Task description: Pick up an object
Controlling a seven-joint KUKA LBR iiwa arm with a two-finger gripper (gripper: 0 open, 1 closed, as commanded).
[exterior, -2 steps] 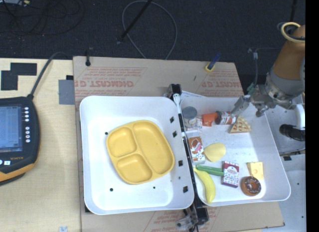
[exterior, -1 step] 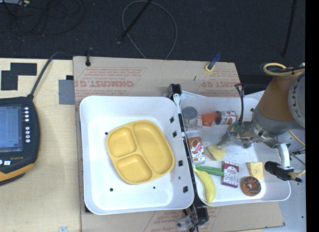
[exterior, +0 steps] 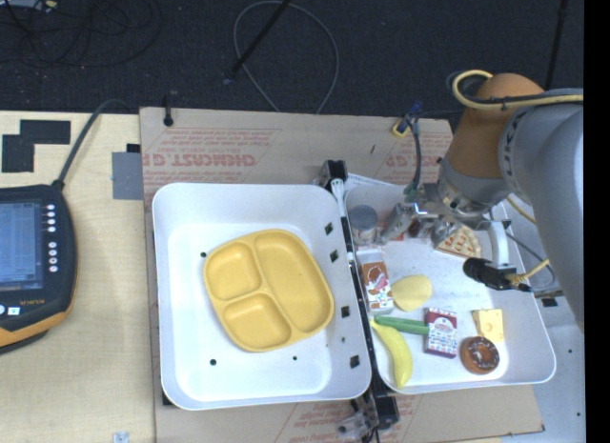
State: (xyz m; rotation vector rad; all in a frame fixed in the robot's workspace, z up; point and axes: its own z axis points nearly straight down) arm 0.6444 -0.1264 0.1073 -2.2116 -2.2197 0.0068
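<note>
My gripper [exterior: 416, 219] is low over the back of the right bin [exterior: 534, 360], under the grey arm with its orange band [exterior: 481, 141]. Its metal tip is next to a grey can [exterior: 362, 219] on the left and a pizza slice [exterior: 461, 241] on the right. Something small and red shows at the tip, too hidden to name. Nearer the front lie a pale yellow round piece [exterior: 412, 291], a small printed carton [exterior: 376, 286], a banana [exterior: 396, 352], a green stick [exterior: 400, 324], a red box [exterior: 440, 332], a donut [exterior: 478, 354] and a cheese wedge [exterior: 489, 323].
The left bin [exterior: 181, 355] holds a yellow divided plate [exterior: 268, 289]. A black divider [exterior: 349, 279] runs between the bins. A black part [exterior: 491, 272] with cables hangs over the right bin's right side. A teach pendant [exterior: 29, 255] lies at the far left.
</note>
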